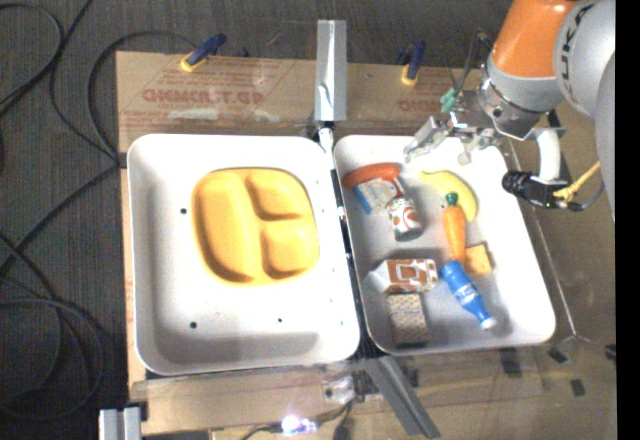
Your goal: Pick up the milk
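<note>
Right bin (520, 328), near end: a brown block (407, 316), upright or slightly tilted, at the front wall. Just behind it, touching, the milk (408, 274): a small carton, brown and white print, lying in the bin's left half, with a pale gabled end towards the divider.

Beside the milk, to its right: a blue bottle (466, 294) lying slantwise, cap towards the near right corner. Behind the bottle, a small tan block (480, 259) and a carrot (455, 228), green top pointing away.

Middle of the bin: a small red-and-white can (403, 216). Behind it a blue-and-white packet (377, 194), and a sausage (372, 172) across the far left corner. A banana (452, 185) lies far right.

Far end: gripper (437, 131) above the far wall, fingers spread apart, nothing between them; well apart from the milk.

Left bin (160, 258): one yellow tray (257, 223) with compartments.

Handling estimate, milk: probably light, likely a toy carton; walls fairly stiff but may give under a hard squeeze; printed faces smooth, possibly slippery. Best hold judged to be across the two long flat sides at mid-body, away from the gabled end. The block touching it in front and the bottle close by leave little finger room; a descent from above seems safest.
</note>
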Controlling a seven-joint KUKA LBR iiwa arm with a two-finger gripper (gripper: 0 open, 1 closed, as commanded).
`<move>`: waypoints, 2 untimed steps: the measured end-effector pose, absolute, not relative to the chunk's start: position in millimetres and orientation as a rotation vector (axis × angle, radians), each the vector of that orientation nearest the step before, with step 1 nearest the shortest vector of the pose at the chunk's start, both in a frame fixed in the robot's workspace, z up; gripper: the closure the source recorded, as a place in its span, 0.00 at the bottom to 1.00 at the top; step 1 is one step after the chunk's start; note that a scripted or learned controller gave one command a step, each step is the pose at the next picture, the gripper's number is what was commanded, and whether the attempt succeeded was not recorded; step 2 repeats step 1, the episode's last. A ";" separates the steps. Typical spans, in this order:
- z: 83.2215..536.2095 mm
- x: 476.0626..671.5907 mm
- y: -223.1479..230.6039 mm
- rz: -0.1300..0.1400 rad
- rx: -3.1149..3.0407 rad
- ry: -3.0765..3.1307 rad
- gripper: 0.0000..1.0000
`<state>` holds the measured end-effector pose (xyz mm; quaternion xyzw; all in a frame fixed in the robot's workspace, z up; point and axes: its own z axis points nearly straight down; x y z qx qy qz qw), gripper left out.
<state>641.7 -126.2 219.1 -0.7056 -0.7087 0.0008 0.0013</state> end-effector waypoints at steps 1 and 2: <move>134.7 565.7 -104.9 0.000 -1.766 -2.594 0.00; 134.7 565.7 -104.9 0.000 -1.766 -2.594 0.00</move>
